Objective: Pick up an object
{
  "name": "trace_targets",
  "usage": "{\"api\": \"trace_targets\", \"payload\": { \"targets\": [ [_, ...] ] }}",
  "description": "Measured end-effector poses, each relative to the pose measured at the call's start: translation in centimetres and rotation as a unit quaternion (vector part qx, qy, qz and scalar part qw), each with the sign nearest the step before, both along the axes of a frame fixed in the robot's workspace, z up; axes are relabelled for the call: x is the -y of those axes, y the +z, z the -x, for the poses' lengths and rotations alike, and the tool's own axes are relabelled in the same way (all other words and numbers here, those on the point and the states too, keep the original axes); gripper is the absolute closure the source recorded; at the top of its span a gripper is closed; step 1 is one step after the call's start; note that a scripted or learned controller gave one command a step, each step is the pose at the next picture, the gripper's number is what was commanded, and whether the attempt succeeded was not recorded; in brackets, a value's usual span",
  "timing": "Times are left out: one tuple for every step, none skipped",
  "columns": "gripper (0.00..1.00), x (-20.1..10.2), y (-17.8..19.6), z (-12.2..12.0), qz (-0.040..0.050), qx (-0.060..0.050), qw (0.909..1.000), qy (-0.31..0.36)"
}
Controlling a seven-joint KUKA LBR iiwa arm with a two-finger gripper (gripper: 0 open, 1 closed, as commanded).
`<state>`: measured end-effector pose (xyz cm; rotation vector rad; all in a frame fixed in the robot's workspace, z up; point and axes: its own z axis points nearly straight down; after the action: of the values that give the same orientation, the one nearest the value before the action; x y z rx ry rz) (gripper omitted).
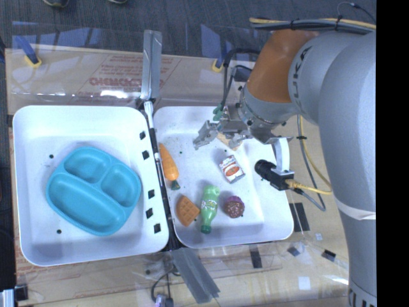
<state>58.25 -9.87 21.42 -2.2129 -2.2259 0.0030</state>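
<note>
Grey gripper [214, 133] hovers, seemingly empty, above right bin [185, 117].

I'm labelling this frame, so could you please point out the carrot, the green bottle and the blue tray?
carrot [169, 164]: camera view, middle of its orange body.
green bottle [209, 206]: camera view, on its label.
blue tray [94, 190]: camera view, ridge between compartments.
</note>
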Motion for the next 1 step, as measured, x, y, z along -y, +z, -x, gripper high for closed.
{"api": "trace_targets", "payload": {
  "targets": [
    [0.00,7.99,-8.22,0.43,0.0003,0.000,1.0000,0.000]
  ]
}}
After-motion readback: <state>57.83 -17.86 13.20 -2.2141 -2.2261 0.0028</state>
